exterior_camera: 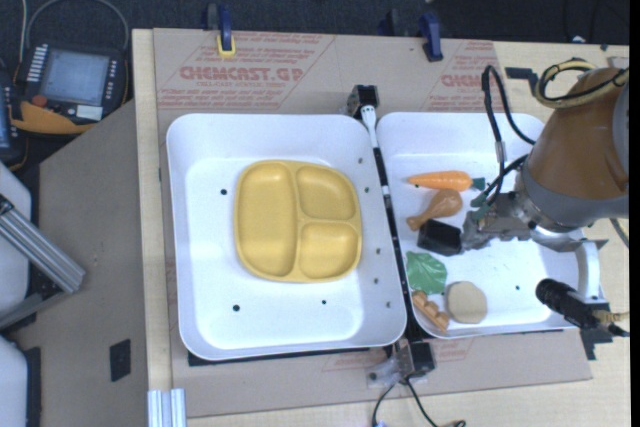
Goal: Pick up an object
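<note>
In the right bin (520, 275) lie an orange carrot (440, 181), a brown drumstick-shaped piece (438, 207), a small black block (438, 237), a green leaf (426, 270), a beige round lump (466, 302) and small orange bits (430, 308) at the front left corner. My gripper (478, 221) is low over the middle of this bin, just right of the black block and the brown piece. The wrist hides its tips. Nothing is seen held in it.
The left bin (200, 215) holds a yellow divided plate (297, 219). A black rod (378, 165) lies along the ridge between the bins. The arm's body (580, 165) covers the right bin's far right part.
</note>
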You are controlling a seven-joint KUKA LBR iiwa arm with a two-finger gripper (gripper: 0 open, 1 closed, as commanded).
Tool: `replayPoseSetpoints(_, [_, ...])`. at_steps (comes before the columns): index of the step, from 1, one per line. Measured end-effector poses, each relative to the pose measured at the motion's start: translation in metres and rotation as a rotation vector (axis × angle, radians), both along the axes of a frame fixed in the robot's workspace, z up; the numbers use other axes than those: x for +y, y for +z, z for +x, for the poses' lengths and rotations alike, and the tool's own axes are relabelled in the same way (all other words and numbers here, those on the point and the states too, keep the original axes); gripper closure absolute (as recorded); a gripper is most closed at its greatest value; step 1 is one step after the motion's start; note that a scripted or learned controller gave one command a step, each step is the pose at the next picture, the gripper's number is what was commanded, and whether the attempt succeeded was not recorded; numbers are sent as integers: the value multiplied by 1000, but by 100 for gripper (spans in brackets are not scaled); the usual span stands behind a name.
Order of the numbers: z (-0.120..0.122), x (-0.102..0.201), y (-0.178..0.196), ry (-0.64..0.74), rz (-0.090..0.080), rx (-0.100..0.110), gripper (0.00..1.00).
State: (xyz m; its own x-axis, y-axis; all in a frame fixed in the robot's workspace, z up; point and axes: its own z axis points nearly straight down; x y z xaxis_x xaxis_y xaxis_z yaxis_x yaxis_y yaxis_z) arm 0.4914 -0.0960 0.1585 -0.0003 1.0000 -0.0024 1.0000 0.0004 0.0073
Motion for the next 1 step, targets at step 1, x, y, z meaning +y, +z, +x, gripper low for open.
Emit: replayPoseSetpoints(1, [2,0,45,1,0,0,100])
